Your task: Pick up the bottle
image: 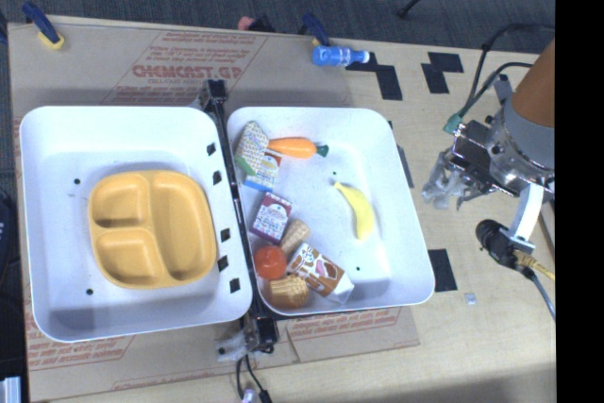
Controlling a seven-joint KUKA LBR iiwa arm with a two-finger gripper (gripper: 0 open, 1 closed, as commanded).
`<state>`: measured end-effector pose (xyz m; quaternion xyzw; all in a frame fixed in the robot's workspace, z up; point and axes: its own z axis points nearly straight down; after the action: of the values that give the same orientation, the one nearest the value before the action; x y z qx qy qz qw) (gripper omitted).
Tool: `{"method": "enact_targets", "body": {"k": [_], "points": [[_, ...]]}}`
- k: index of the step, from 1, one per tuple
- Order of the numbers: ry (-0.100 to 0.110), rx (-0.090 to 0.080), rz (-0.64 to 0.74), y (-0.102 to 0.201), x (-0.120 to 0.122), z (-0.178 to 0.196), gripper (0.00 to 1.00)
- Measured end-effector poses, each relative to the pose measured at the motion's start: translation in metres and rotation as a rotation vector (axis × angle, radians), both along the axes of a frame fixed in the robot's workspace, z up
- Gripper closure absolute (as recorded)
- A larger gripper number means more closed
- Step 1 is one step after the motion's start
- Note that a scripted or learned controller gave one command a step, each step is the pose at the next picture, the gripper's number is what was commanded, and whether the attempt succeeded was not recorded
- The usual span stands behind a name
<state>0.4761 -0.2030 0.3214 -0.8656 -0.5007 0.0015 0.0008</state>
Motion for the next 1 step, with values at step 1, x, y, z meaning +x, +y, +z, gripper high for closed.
{"method": "enact_targets", "body": {"k": [1], "points": [[0.0,0.0,-0.046,-0.0011,0.0005,-0.0012,1.0]]}}
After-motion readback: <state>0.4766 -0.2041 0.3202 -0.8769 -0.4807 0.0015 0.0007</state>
